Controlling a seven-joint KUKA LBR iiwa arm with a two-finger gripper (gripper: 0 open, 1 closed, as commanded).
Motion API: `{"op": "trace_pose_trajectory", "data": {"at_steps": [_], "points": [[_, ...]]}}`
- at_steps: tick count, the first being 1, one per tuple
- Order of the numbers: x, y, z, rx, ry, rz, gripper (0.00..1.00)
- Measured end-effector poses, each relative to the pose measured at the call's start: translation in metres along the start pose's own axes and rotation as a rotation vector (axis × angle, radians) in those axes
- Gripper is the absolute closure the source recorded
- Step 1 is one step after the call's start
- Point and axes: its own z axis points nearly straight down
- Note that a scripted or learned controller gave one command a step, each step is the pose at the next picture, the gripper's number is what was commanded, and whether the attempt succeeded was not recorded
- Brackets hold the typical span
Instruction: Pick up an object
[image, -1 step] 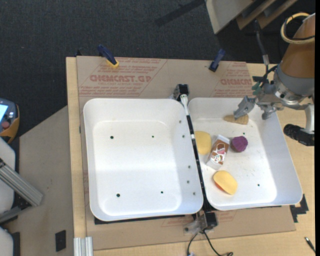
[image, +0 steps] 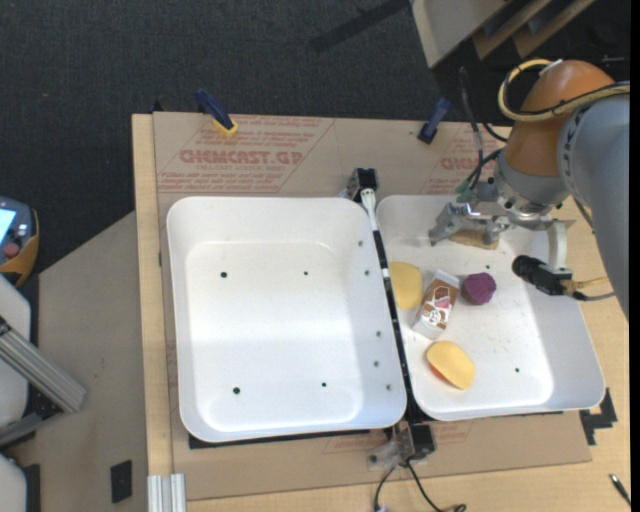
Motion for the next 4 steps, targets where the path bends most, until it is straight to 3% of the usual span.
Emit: {"op": "trace_pose_trajectory", "data": {"at_steps": [1,2,3,4], "points": [[0.011,-0.030,0.016,0.014,0.004,0.002,0.00],[0.041,0.005,0.015,0.008,0.002,-0.003,0.00],[0.125,0.007,-0.093,-0.005,0.005,-0.009,0.00],[0.196,0.006,-0.171,-0.001,0.004,-0.007,0.00]]}}
